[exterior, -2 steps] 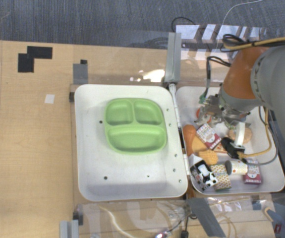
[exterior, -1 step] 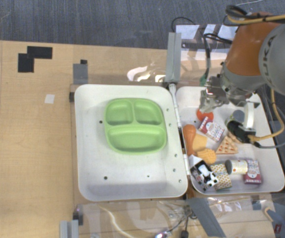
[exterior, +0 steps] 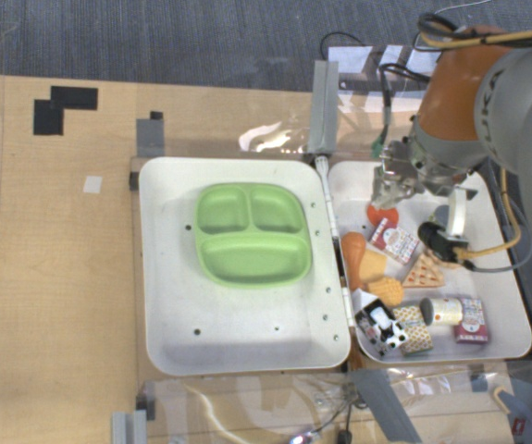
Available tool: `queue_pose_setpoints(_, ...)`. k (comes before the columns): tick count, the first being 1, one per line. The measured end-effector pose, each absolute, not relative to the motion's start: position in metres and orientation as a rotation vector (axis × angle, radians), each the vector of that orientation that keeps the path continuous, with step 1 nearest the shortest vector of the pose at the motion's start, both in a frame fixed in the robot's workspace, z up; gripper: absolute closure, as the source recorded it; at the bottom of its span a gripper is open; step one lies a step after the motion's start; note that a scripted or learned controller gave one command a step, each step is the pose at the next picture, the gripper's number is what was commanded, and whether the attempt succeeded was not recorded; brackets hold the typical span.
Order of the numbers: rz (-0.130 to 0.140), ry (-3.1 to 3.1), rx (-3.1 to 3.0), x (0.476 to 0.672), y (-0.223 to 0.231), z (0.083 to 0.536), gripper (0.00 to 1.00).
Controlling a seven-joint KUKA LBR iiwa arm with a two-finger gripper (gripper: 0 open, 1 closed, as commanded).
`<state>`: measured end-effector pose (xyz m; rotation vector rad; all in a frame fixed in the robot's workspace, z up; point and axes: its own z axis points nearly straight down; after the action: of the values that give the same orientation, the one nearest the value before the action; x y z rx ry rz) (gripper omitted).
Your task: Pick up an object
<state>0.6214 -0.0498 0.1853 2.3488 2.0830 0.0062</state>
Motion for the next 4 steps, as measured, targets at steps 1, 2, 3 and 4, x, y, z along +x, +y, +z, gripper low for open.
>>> queue_pose_setpoints(1,0.006,2.083,2.349,0.622,-0.050,0.186,0.00)
queue_pose_setpoints(2,0.006,2.083,2.349,0.622,-0.050,0.186,0.00)
queue_pose_setpoints(3,0.006,2.294,2.140,0.670,-0.027,0.191,0.00)
queue_pose_setpoints(4,0.005,2.331,2.100,0.654,-0.084,0.097,0.00)
